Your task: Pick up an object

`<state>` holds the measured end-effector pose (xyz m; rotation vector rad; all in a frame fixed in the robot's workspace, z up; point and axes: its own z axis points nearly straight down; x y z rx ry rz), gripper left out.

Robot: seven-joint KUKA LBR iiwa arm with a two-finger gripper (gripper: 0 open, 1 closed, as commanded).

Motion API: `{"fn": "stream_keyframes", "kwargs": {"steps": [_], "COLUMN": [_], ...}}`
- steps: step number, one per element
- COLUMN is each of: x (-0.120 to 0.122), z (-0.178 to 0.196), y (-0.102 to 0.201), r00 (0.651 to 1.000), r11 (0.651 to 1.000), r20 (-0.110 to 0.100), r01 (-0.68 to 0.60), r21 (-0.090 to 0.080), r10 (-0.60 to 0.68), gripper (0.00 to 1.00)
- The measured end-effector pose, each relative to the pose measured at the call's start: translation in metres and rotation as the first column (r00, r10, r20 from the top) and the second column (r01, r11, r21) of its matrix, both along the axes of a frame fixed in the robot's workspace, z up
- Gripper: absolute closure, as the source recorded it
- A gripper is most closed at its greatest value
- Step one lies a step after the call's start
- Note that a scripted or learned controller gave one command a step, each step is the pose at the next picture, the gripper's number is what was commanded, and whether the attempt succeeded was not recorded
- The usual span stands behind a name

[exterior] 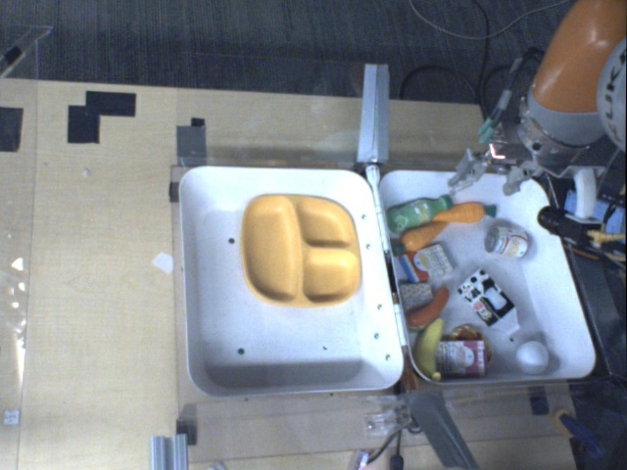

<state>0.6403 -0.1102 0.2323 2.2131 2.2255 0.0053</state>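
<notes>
While the gripper (493,167) hangs open and holds nothing at the upper right, carrot (443,227) below it, yellow tray (299,249) at centre.

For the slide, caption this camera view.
Open gripper poised above the toy-filled right bin; yellow tray sits in the left bin.
</notes>
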Motion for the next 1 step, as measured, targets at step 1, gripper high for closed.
{"fn": "stream_keyframes", "kwargs": {"steps": [1], "x": [-0.0127], "z": [-0.1064], "y": [-0.0298], "r00": [0.992], "r11": [0.992], "r20": [0.001], "r01": [-0.13], "r21": [-0.001], "r10": [0.13], "gripper": [0.0]}}
